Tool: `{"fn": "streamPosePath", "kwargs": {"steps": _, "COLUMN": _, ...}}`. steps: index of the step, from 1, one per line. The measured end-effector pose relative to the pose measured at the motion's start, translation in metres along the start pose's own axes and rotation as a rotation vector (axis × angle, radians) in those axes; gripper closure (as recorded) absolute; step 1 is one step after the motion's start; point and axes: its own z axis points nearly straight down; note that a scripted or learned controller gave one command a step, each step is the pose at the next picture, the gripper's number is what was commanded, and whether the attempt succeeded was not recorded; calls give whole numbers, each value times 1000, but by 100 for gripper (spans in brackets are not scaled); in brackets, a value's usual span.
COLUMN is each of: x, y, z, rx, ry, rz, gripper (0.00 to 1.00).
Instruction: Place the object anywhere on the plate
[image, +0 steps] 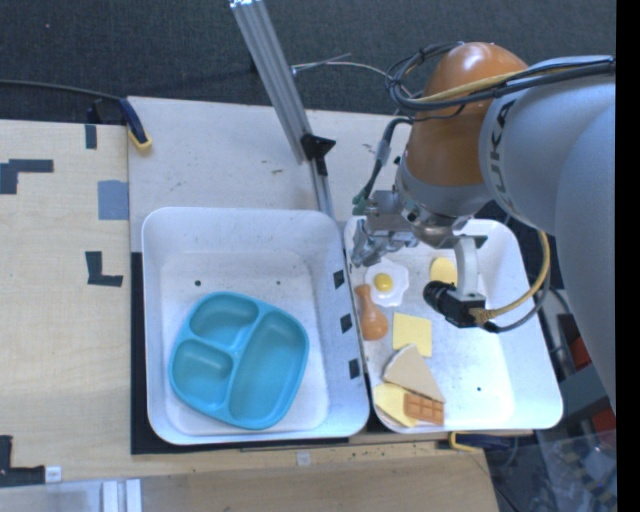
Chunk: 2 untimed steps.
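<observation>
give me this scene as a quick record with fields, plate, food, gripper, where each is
plate: blue, three compartments, in left bin, nothing on it
food: in right bin; fried egg, orange piece, yellow square, sandwich wedge, waffle
gripper: low over right bin's upper left corner, just above the egg
fingers: cannot tell
task state: no food on plate yet

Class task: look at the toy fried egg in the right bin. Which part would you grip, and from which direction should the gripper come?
Probably straight from above, pinching across the white's outer edges. The fried egg lies flat on the bin floor, so it offers no side face. Close along the line toward the bin's open middle: the orange piece and bin wall crowd its left side. The gripper hangs just above it.
</observation>
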Motion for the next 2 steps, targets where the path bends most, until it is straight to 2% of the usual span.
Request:
{"fn": "streamPosePath", "kwargs": {"steps": 1, "x": -33, "y": 38, "z": 2, "rx": 4, "ry": -2, "rz": 1, "gripper": 100}}
{"fn": "streamPosePath", "kwargs": {"steps": 2, "x": -2, "y": 45, "z": -21, "rx": 4, "ry": 1, "rz": -5, "gripper": 100}}
